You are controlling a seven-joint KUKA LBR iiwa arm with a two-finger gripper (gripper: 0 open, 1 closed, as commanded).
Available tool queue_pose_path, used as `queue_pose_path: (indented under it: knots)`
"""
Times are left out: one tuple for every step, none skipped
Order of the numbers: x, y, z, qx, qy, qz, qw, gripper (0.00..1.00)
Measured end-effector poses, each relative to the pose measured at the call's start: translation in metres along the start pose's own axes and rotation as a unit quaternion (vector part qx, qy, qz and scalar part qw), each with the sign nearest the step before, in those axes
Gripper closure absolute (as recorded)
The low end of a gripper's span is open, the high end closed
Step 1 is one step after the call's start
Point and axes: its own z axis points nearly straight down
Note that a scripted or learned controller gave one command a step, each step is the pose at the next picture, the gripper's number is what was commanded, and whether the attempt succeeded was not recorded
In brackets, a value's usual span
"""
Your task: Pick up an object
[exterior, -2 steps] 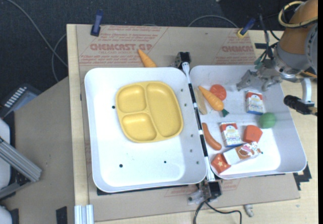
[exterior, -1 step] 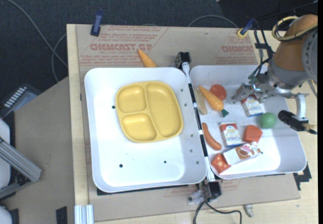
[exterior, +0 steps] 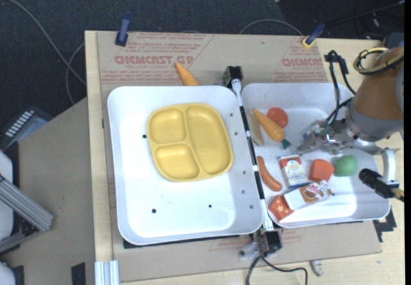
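Several toys [exterior: 297, 169] crowd the right bin [exterior: 289, 92] beneath the jaws [exterior: 319, 139].

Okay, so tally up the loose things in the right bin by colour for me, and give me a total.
Orange: 3, the carrot, sausage and orange block.
Red: 2, the tomato and red wedge.
Green: 1, the ball.
White with print: 2, the carton and packet.
Total: 8

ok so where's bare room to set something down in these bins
Left bin: bare floor in front of and left of the yellow divided plate. Right bin is crowded: carrot, tomato, sausage, cartons, green ball, with the hand above them.
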Motion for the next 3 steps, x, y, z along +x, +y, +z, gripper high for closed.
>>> queue_pose_path:
  knots:
    - [0.0332, -0.0646, 0.0003, 0.0, 0.0, 0.0, 1.0, 0.0]
    - [0.0332, -0.064, -0.0097, -0.002, -0.001, 0.0, 1.0, 1.0]
    - [0.0333, -0.0641, -0.0095, -0.002, -0.001, 0.0, 1.0, 0.0]
